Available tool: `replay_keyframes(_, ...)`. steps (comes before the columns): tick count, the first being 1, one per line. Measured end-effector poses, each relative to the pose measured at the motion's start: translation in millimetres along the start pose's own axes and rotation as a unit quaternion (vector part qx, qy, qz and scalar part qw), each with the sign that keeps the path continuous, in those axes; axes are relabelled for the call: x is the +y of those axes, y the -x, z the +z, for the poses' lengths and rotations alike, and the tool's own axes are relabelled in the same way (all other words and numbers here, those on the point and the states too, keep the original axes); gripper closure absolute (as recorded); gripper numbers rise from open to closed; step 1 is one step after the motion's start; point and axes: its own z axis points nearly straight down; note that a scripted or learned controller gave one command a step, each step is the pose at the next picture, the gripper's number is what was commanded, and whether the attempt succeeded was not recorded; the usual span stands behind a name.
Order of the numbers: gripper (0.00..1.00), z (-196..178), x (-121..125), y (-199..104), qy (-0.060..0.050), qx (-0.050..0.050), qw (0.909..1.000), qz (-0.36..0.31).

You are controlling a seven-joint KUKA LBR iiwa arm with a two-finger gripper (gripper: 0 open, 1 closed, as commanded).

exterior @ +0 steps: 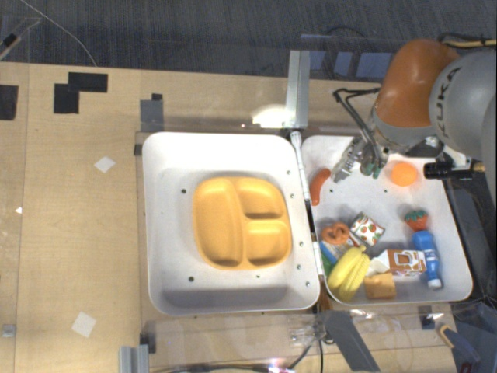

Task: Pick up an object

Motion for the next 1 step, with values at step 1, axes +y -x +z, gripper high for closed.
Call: replay_keyframes(1,1.0,-7.1,-1.8,5.1,-0.003,0.005,0.9973,0.073)
